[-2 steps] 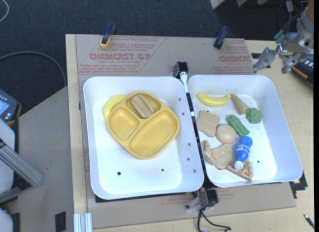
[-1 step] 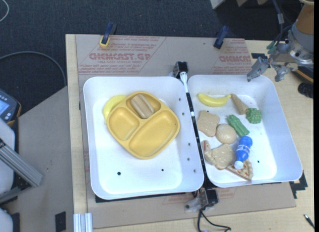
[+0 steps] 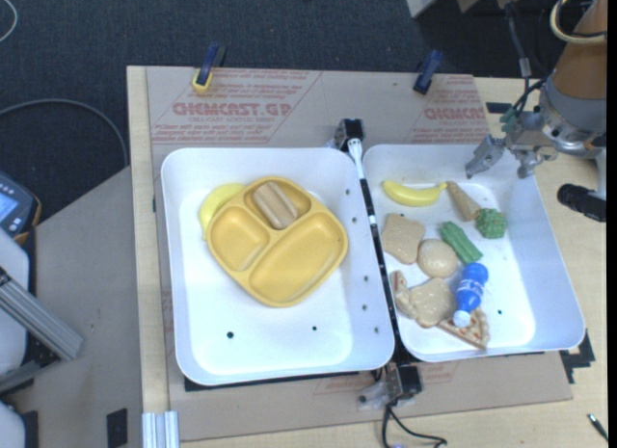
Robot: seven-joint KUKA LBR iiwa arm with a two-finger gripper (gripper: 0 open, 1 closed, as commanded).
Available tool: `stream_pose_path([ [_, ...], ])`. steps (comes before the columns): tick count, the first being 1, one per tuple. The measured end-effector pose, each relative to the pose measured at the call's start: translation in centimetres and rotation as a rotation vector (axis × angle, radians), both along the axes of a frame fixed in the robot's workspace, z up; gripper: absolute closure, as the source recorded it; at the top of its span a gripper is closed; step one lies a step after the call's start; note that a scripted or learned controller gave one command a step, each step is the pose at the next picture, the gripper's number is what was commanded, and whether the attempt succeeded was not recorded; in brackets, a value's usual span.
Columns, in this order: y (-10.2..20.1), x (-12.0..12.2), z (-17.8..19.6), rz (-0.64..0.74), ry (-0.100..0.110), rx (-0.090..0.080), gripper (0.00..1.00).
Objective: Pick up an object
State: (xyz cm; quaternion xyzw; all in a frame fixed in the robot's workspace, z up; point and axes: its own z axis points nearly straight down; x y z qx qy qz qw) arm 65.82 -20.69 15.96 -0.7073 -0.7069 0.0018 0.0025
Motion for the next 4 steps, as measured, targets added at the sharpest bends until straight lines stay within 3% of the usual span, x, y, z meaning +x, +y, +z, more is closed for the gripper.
stream_pose_path([
  [2, 0.9, 0.2, -7.7, 0.002, -0.001, 0.000, 0.00],
  [3, 0.9, 0.4, -6.3, 0.003, -0.008, -0.002, 1.00],
  [4, 0.2, 0.7, 0.0, 0.001, -0.015, -0.005, 1.00],
])
